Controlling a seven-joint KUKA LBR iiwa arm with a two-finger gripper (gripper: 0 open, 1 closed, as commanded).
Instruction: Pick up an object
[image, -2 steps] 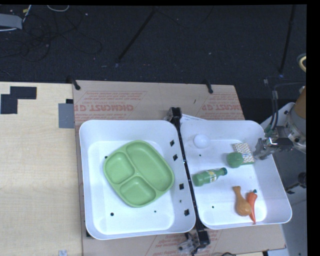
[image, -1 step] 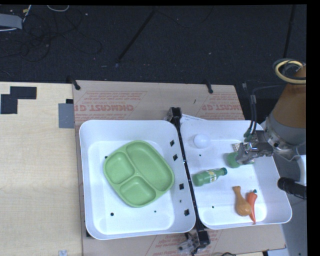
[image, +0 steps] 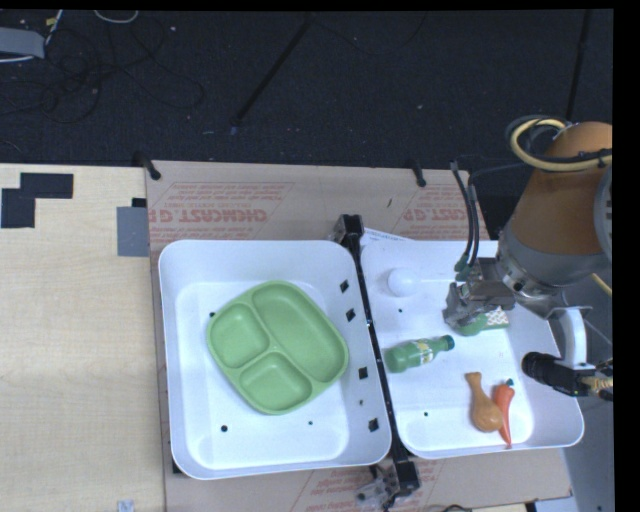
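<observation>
In the right bin (image: 430, 435) lie a small green bottle (image: 418, 352) on its side, a white ball (image: 401, 283) near the back, and an orange drumstick-shaped toy (image: 484, 404) with a thin orange carrot (image: 504, 411) beside it at the front right. My gripper (image: 470, 310) hangs low over the bin's right middle, just right of the bottle. A small green and white object (image: 490, 320) shows directly under and beside its fingers; whether the fingers grip it cannot be made out.
The left bin (image: 190, 280) holds a green divided plate (image: 276, 346). A black divider (image: 362, 340) runs between the bins. Cardboard (image: 250, 205) lies under both bins. A black part (image: 550, 370) of the arm juts over the right bin's right rim.
</observation>
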